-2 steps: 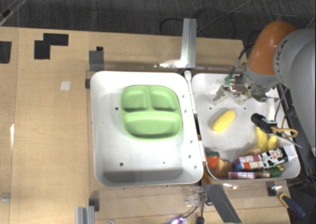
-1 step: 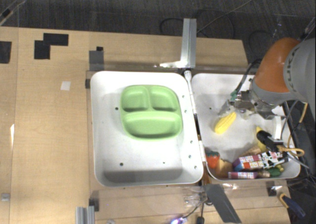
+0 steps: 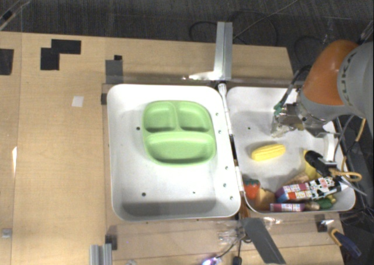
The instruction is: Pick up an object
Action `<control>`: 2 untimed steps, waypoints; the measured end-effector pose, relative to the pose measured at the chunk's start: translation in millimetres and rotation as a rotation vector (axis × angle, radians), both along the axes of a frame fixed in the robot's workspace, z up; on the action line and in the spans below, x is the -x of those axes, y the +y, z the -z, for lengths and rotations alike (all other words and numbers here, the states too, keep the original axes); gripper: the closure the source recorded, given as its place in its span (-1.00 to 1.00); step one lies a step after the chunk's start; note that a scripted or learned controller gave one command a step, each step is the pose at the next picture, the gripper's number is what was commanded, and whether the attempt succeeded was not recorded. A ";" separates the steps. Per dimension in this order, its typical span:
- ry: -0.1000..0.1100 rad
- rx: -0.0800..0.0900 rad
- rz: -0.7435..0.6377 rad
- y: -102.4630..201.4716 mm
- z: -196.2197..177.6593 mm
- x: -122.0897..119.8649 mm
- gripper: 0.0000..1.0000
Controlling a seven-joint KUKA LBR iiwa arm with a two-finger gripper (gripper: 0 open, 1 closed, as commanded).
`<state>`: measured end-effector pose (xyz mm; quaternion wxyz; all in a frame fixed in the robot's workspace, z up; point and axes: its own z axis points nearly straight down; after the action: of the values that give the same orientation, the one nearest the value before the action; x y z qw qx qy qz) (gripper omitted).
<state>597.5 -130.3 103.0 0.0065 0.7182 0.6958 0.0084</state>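
Just below the pincer (image 3: 284,122) lies a yellow corn cob (image 3: 268,152), apart from it. Whether the pincer is released or clenched cannot be told. Far to its left sits a green divided plate (image 3: 178,131).

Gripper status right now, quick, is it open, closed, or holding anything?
Gripper: over the right bin, above the yellow corn; open or closed cannot be told.

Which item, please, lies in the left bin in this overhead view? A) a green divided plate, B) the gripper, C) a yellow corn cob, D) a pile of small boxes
A: the green divided plate lies by itself in the left bin, while the yellow corn cob and the gripper are over in the right bin.
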 end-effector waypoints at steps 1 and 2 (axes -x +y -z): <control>0.000 0.000 0.000 0.0 0.1 0.0 -1.00; 0.005 0.004 -0.056 36.5 11.6 57.8 -1.00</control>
<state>539.7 -93.8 91.3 0.0062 0.6983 0.7158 0.0054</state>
